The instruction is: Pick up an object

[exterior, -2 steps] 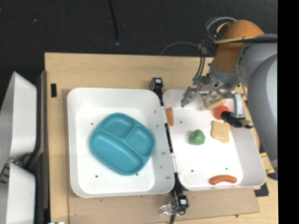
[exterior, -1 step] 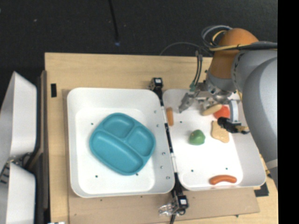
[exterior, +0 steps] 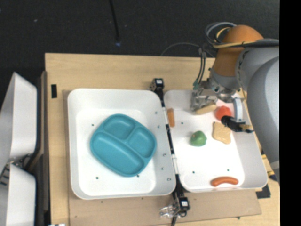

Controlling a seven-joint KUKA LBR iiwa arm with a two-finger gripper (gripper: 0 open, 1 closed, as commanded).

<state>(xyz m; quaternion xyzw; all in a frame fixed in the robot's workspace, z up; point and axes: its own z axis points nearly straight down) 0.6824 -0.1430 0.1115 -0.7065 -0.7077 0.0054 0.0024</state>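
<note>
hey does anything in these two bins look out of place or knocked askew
One thing: a small orange stick lies along the left edge of the right bin, against the divider, apart from the other food pieces. The teal plate sits turned at an angle in the left bin. Nothing looks spilled or damaged.

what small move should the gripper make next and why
Probably lift straight up a little to test the grasp. The gripper sits low at the back of the right bin, on a tan piece beside the red piece; a hold isn't visible.
</note>
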